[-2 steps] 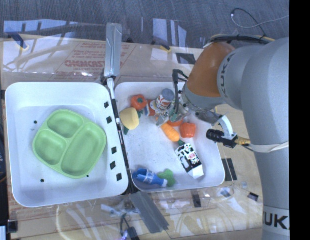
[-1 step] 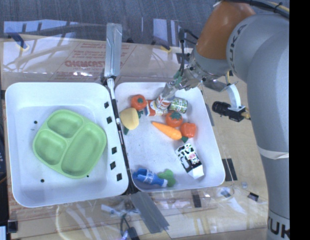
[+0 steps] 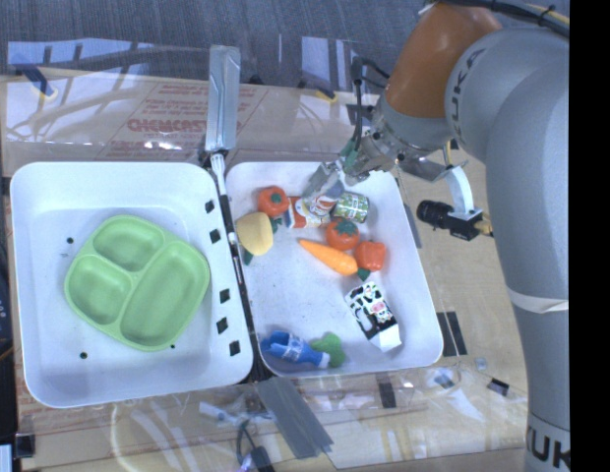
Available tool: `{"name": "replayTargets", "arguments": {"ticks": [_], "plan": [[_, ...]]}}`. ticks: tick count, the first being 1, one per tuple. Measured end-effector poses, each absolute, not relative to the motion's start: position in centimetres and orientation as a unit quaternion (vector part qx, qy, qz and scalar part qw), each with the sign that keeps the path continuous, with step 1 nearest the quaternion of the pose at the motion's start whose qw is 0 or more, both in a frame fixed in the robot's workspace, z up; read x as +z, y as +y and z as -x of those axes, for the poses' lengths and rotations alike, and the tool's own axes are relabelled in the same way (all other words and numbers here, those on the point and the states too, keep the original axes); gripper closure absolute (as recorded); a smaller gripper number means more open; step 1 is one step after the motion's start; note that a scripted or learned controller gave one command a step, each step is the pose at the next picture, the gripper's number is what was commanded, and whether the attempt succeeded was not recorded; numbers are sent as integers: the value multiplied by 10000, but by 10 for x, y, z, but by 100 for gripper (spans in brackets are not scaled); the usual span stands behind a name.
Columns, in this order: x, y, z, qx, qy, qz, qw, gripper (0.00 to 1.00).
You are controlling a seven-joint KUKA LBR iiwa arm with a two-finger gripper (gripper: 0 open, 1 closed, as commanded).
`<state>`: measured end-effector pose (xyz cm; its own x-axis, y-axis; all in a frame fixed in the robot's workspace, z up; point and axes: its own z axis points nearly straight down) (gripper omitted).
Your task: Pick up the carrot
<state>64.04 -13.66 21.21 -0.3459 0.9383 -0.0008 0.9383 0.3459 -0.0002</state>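
Fingers of the gripper [image 3: 330, 179] hang over the far part of the right bin [image 3: 423, 308], close to its back wall, and they look a little spread, with nothing visible between them; how wide the gap is I cannot judge exactly, because the metal parts are small and shiny. Just under and beside the fingertips there is a small can [image 3: 350, 206] and a little white and red package [image 3: 312, 209], and next to them a tomato [image 3: 273, 201] and a second tomato [image 3: 342, 233]. The carrot [image 3: 328, 256] lies nearer the middle of this bin, slanted, with its thick end pointing toward a third orange-red vegetable [image 3: 372, 255] that seems to touch it. This crowding is the main risk: if the gripper goes down where it is now, it will probably close on the can or the package and not on the carrot. Also, the carrot is thin and tapered, so a grip near its pointed end may slip off, and a grip at the thick end may catch the neighbour vegetable too. A yellow lemon [image 3: 254, 232] sits by the left wall, a milk carton [image 3: 373, 314] lies toward the near right corner, and a blue bottle [image 3: 291, 348] with a green broccoli [image 3: 330, 343] rests at the near edge, all apart from the carrot. The left bin [image 3: 30, 264] carries a green plate [image 3: 138, 281].
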Motion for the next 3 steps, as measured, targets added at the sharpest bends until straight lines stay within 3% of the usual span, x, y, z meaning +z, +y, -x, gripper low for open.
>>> {"name": "replayTargets", "arguments": {"ticks": [1,2,3], "plan": [[145,-149,-565,-14,8155,-5787,-24,0],[91,-161,-575,-8,8139,-5810,-9,0],[102,-160,-576,-8,8151,-5793,-13,100]]}}
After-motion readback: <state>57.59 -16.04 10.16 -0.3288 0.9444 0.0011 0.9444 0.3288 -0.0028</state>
